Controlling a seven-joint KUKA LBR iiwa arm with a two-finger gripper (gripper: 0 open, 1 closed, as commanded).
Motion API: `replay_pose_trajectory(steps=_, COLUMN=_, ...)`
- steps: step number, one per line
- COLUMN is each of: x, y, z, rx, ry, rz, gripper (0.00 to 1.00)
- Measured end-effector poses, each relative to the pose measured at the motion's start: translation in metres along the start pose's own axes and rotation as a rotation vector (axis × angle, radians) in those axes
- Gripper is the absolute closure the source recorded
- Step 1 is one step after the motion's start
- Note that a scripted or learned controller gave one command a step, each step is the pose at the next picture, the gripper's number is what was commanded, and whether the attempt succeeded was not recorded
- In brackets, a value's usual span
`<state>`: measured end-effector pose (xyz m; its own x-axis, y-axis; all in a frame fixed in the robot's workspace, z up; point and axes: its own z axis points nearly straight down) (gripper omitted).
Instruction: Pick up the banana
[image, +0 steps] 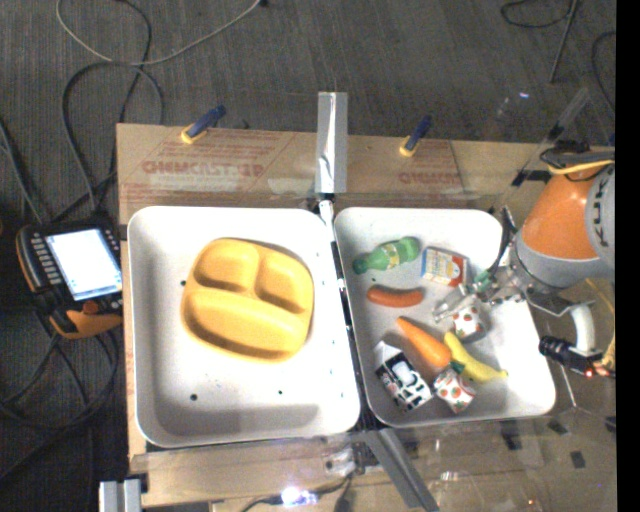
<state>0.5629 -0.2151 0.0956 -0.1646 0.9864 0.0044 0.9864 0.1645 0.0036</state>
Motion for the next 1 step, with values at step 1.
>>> replay_pose_trajectory(steps=1, x=0.0099, y=-0.0687, z=0.0018, rx=-0.018, ry=-0.005, rz=-0.070, gripper=0.00)
